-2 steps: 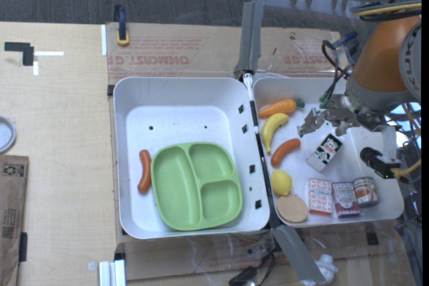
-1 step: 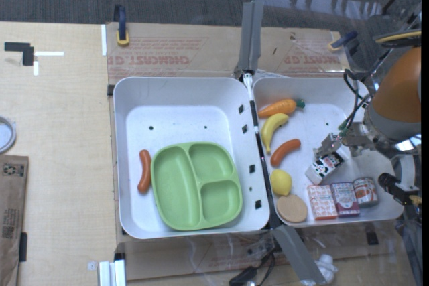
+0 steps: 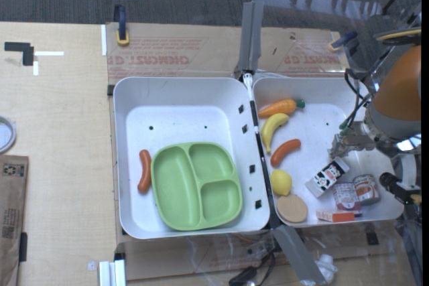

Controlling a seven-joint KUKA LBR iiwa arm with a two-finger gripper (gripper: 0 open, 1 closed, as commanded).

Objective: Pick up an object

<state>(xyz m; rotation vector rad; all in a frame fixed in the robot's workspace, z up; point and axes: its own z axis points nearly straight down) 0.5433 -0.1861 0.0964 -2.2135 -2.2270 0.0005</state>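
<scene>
The right bin [image 3: 315,94] holds a carrot [image 3: 278,107], a banana [image 3: 271,128], a sausage [image 3: 285,151], a lemon [image 3: 281,181], a round cookie [image 3: 292,209], a small black-and-white carton [image 3: 326,178], a clear packet [image 3: 356,193] and a flat red-and-white packet [image 3: 337,216]. My gripper [image 3: 344,147] hangs low over the right side of that bin, just above the carton's upper end. Nothing shows between its fingers. The left bin [image 3: 174,94] holds a green divided plate [image 3: 198,184] and a second sausage [image 3: 144,171].
The grey arm with its orange band [image 3: 401,87] comes in from the right over the bin's far right corner. A grey divider post [image 3: 250,37] stands behind the seam between the bins. Cardboard lies behind the bins, with a clamp [image 3: 121,30] at its left.
</scene>
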